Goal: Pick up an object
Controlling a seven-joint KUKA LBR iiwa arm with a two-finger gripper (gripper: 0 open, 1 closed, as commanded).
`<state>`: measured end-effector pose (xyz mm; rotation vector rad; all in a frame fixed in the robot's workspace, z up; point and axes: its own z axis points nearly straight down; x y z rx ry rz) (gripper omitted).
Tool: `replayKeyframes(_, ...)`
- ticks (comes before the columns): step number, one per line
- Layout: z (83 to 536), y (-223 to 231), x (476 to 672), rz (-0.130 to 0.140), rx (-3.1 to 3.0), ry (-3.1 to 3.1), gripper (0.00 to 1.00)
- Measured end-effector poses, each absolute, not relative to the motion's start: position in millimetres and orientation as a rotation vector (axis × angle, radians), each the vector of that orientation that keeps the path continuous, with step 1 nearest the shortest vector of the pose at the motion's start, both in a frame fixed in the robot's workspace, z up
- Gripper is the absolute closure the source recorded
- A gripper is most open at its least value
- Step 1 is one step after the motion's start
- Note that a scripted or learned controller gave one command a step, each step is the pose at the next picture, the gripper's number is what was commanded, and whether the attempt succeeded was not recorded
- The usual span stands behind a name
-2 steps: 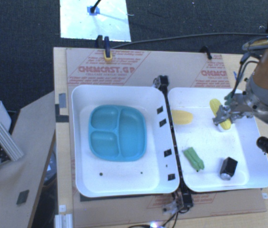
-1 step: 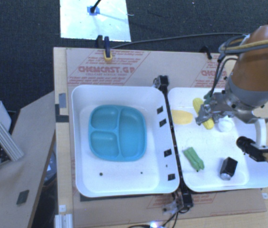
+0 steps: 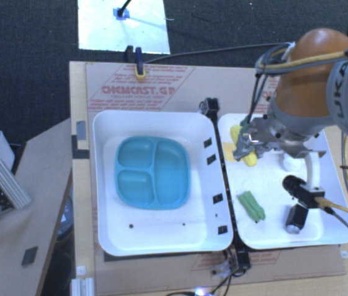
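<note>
My gripper [image 3: 246, 145] hangs low over the upper left corner of the right bin [image 3: 340, 224], close to the divider where the two bins meet. I cannot tell how it is set from this slant; the metal of the wrist hides that. Right at its tip, on the side away from the divider, a yellow object [image 3: 250, 160] pokes out below it, touching or nearly so. I cannot say whether I have it or am merely on top of it. A flatter yellow piece [image 3: 229, 150] lies just on the divider side of my gripper.

Out from there, toward the near edge of the right bin, lies a green object [image 3: 252, 205], elongated, its long axis running diagonally from the divider side down toward the near right corner. It is well apart from my gripper. Beyond it, further from the divider, lies a black cylindrical object [image 3: 297, 217], and a white object [image 3: 292, 163] sits near my wrist.

My count for the right bin: two yellow pieces, one green, one black, one white. The left bin [image 3: 103, 184] holds one blue divided plate [image 3: 152, 172].

The yellow object is nearest, so I judge it my target.
</note>
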<state>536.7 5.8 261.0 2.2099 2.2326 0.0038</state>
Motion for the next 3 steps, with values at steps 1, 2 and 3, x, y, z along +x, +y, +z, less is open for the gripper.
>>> replayKeyframes(1,259.7,54.7,545.6,0.004,2.21,2.231,1.0)
replayKeyframes(2,248.9,104.1,541.0,0.001,2.212,2.233,1.0)
replayKeyframes(3,249.3,101.2,541.4,0.001,2.217,2.227,0.0)
